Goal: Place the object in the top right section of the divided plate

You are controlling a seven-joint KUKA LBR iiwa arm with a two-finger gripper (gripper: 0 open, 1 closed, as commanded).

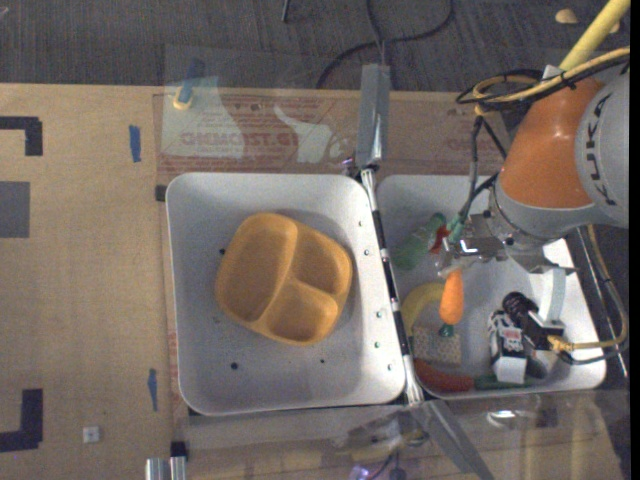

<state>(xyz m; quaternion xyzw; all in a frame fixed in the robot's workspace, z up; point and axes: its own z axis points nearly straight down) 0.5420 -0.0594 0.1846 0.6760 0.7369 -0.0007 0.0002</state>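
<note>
Nearest the camera stood the two white bins on the counter (80,298). Inside the left bin (190,368) lay the yellow divided plate (285,278), with nothing on it. Over the right bin (590,373) hung the gripper (452,258), and an orange carrot (452,298) was at its tip, long axis near-to-far, thin end away. Whether the fingers gripped it, I cannot tell. I judge the picking step was in hand; next the arm must lift and carry it left to the top right section.
</note>
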